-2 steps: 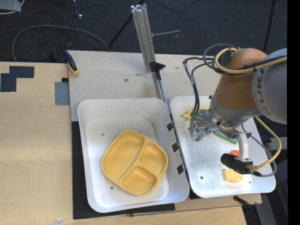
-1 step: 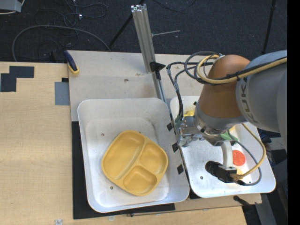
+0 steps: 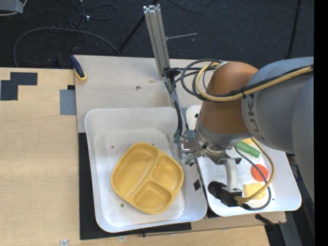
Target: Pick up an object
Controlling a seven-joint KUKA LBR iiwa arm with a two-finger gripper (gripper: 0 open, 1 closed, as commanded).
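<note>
A yellow divided plate [image 3: 147,177] lies flat in the left bin [image 3: 97,137], right of its middle. In the right bin [image 3: 287,199] I see a green block [image 3: 248,148], a red-orange round piece [image 3: 259,171] and a yellow piece [image 3: 254,190] near the front right. My gripper [image 3: 218,160] hangs low over the left part of the right bin, just beside the wall between the bins. The bulky wrist and arm cover most of it and much of that bin. No object shows in its grasp.
A pale round thing [image 3: 191,116] peeks out at the right bin's back left corner. An aluminium post [image 3: 156,35] rises behind the bins, with cables running down it. A small blue and yellow tool [image 3: 78,68] lies on the bench at back left.
</note>
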